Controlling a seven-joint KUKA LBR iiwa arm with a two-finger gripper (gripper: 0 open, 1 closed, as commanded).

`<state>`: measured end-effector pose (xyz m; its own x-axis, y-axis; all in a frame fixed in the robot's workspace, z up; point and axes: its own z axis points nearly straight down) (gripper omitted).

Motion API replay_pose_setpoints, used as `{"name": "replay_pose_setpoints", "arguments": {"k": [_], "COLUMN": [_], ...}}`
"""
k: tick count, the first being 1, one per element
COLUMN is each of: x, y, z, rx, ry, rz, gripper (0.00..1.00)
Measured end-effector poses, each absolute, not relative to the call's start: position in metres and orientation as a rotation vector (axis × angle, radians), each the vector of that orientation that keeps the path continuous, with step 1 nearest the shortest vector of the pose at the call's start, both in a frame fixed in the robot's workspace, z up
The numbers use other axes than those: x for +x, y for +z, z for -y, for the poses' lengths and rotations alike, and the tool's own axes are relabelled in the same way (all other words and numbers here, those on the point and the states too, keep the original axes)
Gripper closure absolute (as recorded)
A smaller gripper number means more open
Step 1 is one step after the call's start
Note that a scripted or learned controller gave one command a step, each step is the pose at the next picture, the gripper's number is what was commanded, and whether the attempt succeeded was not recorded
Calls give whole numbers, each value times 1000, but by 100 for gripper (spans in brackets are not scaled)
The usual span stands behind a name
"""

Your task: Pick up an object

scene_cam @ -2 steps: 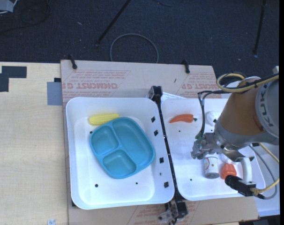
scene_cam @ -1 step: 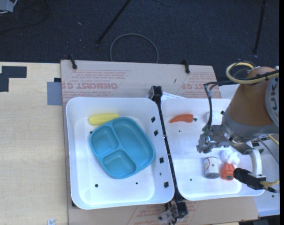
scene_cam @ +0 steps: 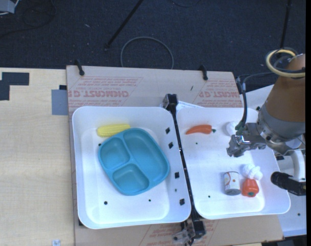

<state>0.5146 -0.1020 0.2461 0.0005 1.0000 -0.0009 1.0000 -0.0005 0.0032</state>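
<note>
In the right bin (scene_cam: 217, 209) lay an orange pepper (scene_cam: 198, 129), a small can (scene_cam: 231, 183), an orange toy (scene_cam: 250, 188) and a white piece (scene_cam: 249, 170). The tool (scene_cam: 239, 146) hung above the white piece, gripping nothing I could see; its opening I couldn't tell. A blue tray (scene_cam: 132, 160) and corn (scene_cam: 113, 130) sat in the left bin (scene_cam: 89, 209).

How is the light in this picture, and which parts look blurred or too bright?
Camera view: light is even and soft; the white bins look washed out, nearly without shadow; the floor behind is dark. The tray and carrot are fairly sharp; the gripper is slightly blurred.
</note>
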Motion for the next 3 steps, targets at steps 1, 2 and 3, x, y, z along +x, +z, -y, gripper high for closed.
{"name": "replay_pose_setpoints", "arguments": {"k": [1,2,3], "x": [515,518,510], "y": [284,272,267], "z": [103,45,-13], "rx": [2220,2219,2219], "ry": [1,-2,-3], "rz": [-2221,-2229,-2230], "gripper": [100,100,100]}}
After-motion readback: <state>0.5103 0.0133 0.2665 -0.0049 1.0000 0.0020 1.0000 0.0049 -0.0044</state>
